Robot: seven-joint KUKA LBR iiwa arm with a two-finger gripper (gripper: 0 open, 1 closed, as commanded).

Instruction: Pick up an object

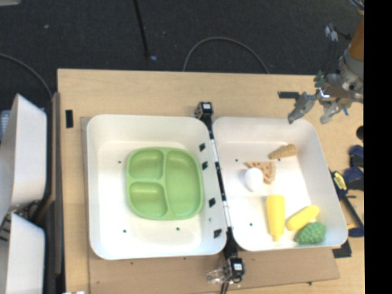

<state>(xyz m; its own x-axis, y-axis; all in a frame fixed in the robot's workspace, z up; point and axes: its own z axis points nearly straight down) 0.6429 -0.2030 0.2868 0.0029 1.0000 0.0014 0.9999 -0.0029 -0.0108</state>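
Hand [313, 110] beyond right bin [318, 141], arm cropped at edge

arm [354, 48] cut off at right edge

A pale wooden table [141, 90] carries two shallow white bins side by side, the left bin [101, 139] and the right bin [306, 133], joined by a dark hinged strip [215, 182]; a black cable [223, 45] arcs over dark floor [73, 23] behind; white boxes [24, 158] stand beyond the table's left edge.
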